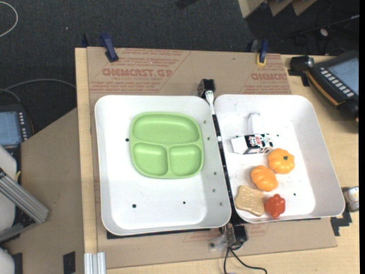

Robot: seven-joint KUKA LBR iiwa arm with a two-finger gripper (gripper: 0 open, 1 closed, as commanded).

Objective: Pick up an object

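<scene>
Two white bins side by side on the bench [171, 67], with small things for picking gathered in the one on the view's right.

In the left bin [104, 153]: a green divided plate [165, 144], lying flat near the middle, three compartments up. In the right bin [320, 153]: a white packet with a black label [251, 143] near the centre, a small white piece [253, 120] just above it; below those, two orange toy pumpkins [281, 160] [263, 178] close together; at the near edge, a tan toast-shaped piece [250, 200] touching a red toy pepper [275, 205]. At the far edge of the bench, a blue clamp [108, 47] and a second clamp [262, 53]. State of the tool: cannot tell.
</scene>
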